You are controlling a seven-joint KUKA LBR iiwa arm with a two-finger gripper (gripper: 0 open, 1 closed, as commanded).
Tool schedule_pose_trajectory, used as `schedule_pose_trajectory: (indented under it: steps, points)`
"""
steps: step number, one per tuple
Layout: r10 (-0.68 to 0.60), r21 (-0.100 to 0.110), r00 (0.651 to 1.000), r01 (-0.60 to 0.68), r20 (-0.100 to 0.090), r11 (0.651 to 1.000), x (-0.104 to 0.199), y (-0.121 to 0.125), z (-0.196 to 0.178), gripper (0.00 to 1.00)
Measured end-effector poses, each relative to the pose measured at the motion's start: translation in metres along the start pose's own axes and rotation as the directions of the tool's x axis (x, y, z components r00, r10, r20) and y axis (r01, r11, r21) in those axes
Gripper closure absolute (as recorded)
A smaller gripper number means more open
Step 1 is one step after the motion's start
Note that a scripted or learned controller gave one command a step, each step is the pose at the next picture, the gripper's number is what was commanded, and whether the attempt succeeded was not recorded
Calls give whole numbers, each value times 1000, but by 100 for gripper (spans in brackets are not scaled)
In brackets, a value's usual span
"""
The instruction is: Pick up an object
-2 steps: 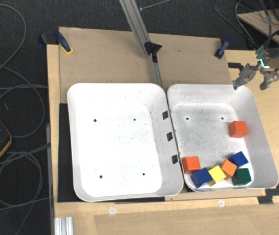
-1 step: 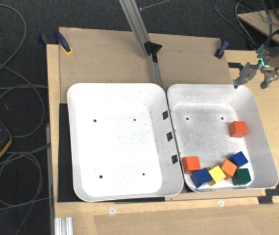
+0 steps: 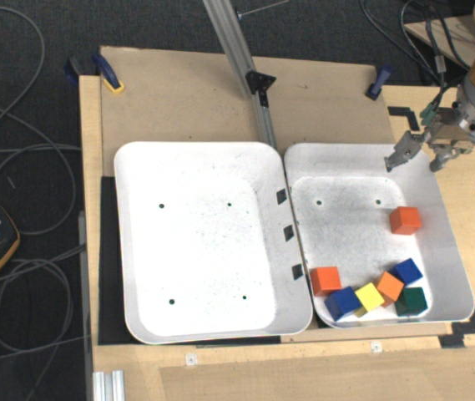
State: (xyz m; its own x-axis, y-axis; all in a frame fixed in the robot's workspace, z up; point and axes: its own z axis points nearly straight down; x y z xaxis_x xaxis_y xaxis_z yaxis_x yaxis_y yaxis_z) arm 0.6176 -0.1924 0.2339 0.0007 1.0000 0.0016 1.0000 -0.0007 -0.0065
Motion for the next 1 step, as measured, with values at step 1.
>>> schedule_pose_trajectory:
  steps: [1]
  points:
    - [0, -1, 1000, 0, 0, 1000, -9, 2, 49, 0]
